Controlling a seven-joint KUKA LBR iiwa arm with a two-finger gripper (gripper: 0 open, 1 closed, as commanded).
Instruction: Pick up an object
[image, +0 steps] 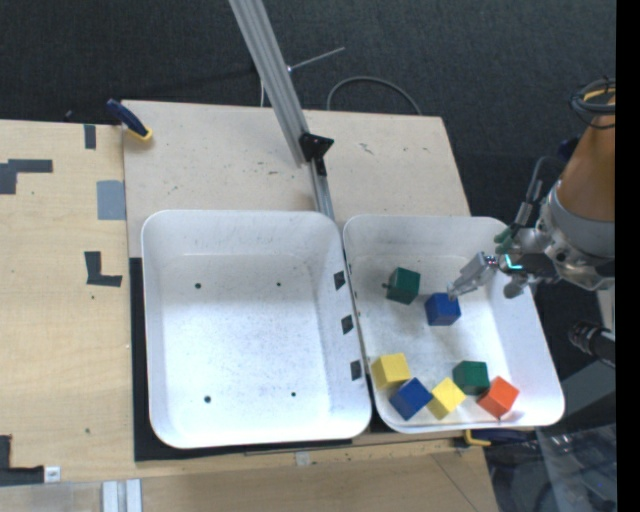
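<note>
Several small cubes lie in the right bin (520, 330). A dark green cube (403, 285) and a blue cube (442, 309) sit near its middle. Along the front edge are a yellow cube (391, 369), a second blue cube (410, 398), a smaller yellow cube (447, 397), a green cube (471, 377) and an orange cube (498, 396). My gripper (492, 280) hangs over the bin's right side, open, with nothing between its fingers. Its left finger (470, 276) points down toward the upper blue cube, just right of it and above it.
The left bin (160, 300) stands beside the right one, sharing a middle wall. A slanted metal pole (285, 100) runs from the top down to the bins' junction. A blue and yellow clamp (130, 118) lies on the bench at the far left.
</note>
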